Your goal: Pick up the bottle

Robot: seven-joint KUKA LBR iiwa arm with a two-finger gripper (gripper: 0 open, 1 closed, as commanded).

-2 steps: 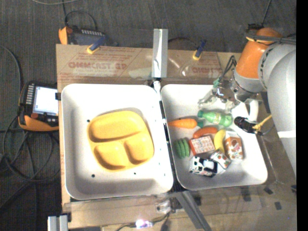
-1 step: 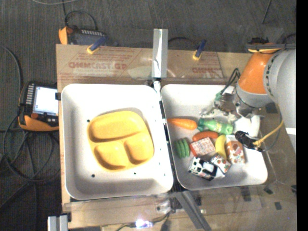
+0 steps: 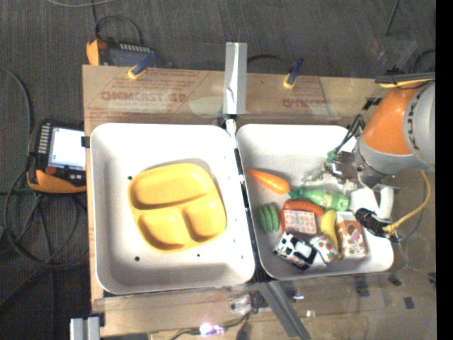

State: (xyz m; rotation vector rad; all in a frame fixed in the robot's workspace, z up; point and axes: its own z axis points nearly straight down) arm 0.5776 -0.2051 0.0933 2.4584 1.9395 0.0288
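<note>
A green bottle (image 3: 324,197) lies on its side in the right bin (image 3: 297,142), just right of the carrot's tip. My gripper (image 3: 338,170) hangs over the right part of that bin, just above and behind the bottle's right end. The orange band of the arm (image 3: 395,127) sits behind it at the right edge. From this height I cannot make out whether anything is in the gripper.
Packed around the bottle are an orange carrot (image 3: 267,181), a green ridged vegetable (image 3: 267,217), a red box (image 3: 300,221), a banana (image 3: 329,225), a juice carton (image 3: 351,236) and a black-and-white carton (image 3: 294,249). The left bin (image 3: 106,147) holds a yellow divided plate (image 3: 178,205).
</note>
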